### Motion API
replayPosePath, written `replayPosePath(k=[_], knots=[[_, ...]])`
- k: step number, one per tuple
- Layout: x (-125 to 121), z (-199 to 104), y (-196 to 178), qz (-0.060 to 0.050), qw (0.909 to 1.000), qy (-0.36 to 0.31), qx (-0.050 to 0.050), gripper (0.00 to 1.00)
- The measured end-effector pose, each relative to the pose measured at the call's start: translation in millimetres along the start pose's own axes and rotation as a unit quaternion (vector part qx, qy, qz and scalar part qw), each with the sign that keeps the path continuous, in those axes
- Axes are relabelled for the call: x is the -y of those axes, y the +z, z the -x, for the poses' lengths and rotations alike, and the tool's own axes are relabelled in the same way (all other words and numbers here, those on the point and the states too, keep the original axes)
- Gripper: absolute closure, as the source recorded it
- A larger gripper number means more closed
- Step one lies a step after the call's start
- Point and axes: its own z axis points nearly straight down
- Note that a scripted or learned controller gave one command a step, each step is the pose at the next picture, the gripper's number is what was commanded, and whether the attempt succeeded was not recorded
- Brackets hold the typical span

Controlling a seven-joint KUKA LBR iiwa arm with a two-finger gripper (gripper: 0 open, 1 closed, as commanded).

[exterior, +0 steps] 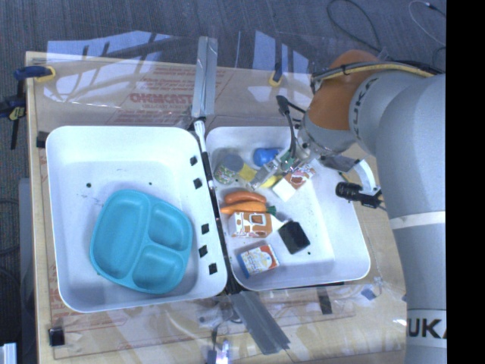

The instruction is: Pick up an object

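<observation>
Carrot (244,200) | right bin (345,237) | long axis left-right, level

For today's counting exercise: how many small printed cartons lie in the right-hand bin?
2 clearly. One carton lies mid-bin just below the carrot; the other carton lies near the bin's front edge. The arm may hide more near the back.

The gripper (291,160) sits in the upper middle of the frame amid clutter, too small to tell how it stands; the arm (402,165) is cut off by the lower right edge; labels on the cartons (251,224) are too blurred to read; the yellow item (248,174) is partly hidden.
</observation>
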Motion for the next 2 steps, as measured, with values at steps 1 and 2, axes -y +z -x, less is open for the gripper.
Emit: replayPosePath(k=[1,2], knots=[[-0.8,2.0,-8.8,0.003,1.0,-0.002,0.007,1.0],[-38.1,-35.5,-98.6,0.012,0.9998,0.006,0.012,1.0]])
